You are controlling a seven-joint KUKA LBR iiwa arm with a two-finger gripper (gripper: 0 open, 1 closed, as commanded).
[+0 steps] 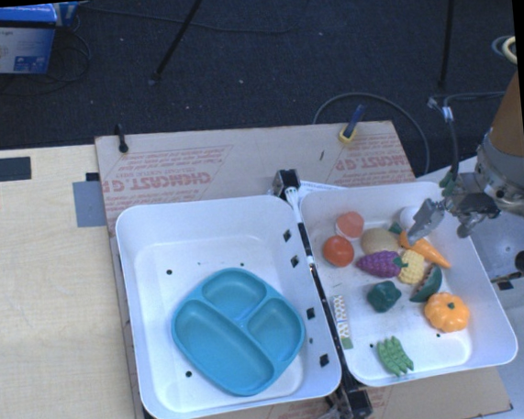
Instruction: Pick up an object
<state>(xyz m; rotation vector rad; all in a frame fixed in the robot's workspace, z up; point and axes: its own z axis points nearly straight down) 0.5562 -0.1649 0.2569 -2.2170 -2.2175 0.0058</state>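
Toy food fills my right bin (496,343), and my pincer (422,225) hangs at its upper right, a finger (418,224) just above the yellow corn (412,267) and carrot (429,253); whether it is wide or narrow I cannot tell. Near lie purple grapes (380,263), a tomato (338,251), a pumpkin (446,312) and green pods (395,355). The left bin (147,261) holds a blue divided plate (239,330). Beneath, cardboard (184,170) reads "CHEMCAST", upside down, on a pale bench (42,317); dark carpet (257,57) lies beyond.
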